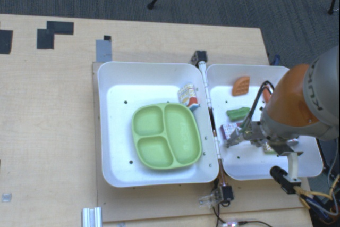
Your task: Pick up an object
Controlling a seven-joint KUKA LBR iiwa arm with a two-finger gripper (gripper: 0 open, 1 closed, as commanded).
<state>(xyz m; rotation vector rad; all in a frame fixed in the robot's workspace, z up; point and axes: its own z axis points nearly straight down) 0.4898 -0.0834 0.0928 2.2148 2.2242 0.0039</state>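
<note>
My arm, grey with an orange band (289,98), leans over the right bin (239,167). Its gripper (237,136) sits low in the bin's middle, mostly covered by the wrist. Right beside the gripper's left edge lies a small purple and white packet (228,129); I cannot tell whether they touch. A green object (238,112) lies just behind the packet. An orange object (241,85) rests near the bin's far wall. In the left bin (114,114) a small white, red and blue can (188,96) lies behind a green divided plate (166,136).
The ridge between the two bins (209,114) runs just left of the gripper. A black cable (258,101) loops up from the wrist. A black clamp (200,56) sits at the bins' far junction. A yellowish item (268,149) peeks out under the arm.
</note>
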